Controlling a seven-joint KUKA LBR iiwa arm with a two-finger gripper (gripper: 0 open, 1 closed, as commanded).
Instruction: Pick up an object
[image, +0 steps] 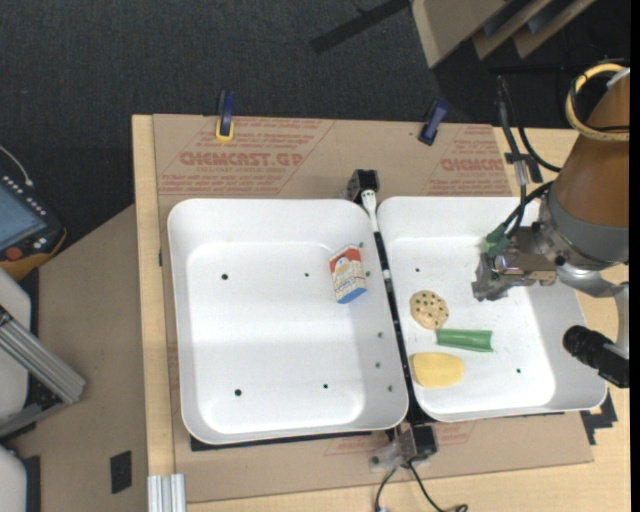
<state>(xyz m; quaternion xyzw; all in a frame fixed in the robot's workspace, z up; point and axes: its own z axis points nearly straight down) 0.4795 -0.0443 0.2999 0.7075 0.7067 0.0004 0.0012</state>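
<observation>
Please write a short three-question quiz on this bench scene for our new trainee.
1. True or false: the small carton lies in the right bin.
2. Which item lies nearest the gripper: A) yellow piece, B) cookie, C) carton?
3. What lies between the cookie and the yellow piece?

Key: 1 false, it lies in the left bin. 2 B. 3 the green piece.

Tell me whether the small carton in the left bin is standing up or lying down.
Lying down. The carton rests flat on the left bin's floor near its right wall, its printed side facing up.
</observation>
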